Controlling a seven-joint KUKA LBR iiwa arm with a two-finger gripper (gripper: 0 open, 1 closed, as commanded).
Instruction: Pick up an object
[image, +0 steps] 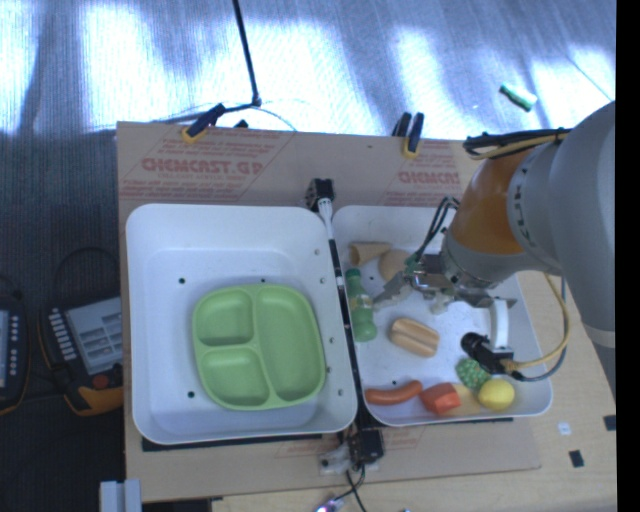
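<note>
Bright, patchy daylight across the top; perhaps slightly soft overall focus.

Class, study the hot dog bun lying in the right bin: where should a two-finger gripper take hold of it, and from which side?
Probably across the middle of the hot dog bun, coming straight down. It lies flat and elongated, so fingers should close across its narrow width. The green bottle stands apart on its left, leaving room.

hot dog bun (414, 336): tan, lying flat, mid right bin | sausage (393, 393): orange-red, front edge | green bottle (360, 312): by left wall
</note>
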